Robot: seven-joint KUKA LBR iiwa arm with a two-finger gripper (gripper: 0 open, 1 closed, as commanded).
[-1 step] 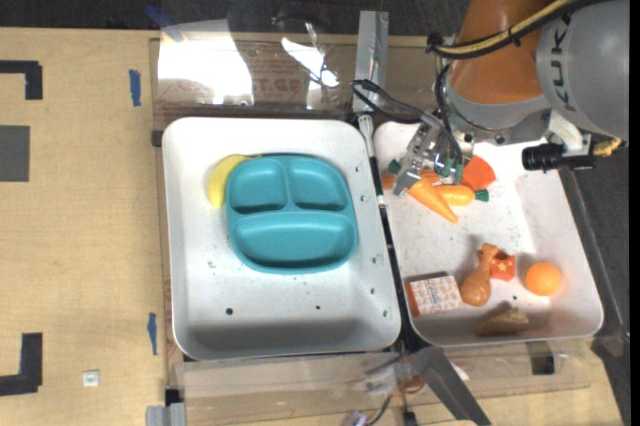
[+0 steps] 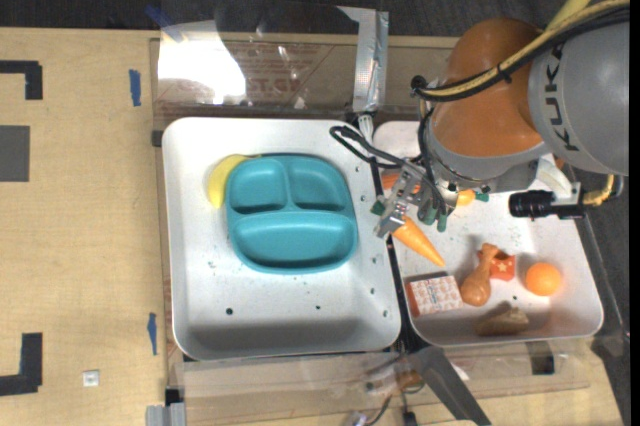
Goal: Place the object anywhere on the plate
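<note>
The hand [image 2: 408, 210] is hovering over the carrot [image 2: 418, 241] in the right bin [image 2: 580, 314], at three o'clock of the teal plate [image 2: 291, 212]; its grip I cannot tell.

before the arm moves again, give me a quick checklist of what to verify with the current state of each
1. Teal three-compartment plastic plate sits flat in the left white bin: ok.
2. Plate compartments free to receive an object: ok; a yellow item peeks out from under its left edge, outside the compartments.
3. Tool sits over the right white bin, near the divider between bins: ok.
4. Orange carrot-shaped toy gripped between the tool's fingers: cannot tell; it lies right below the tool, its thick end nearest.
5. Other items, an orange ball and a printed white packet, lie apart from the tool: ok.
</note>
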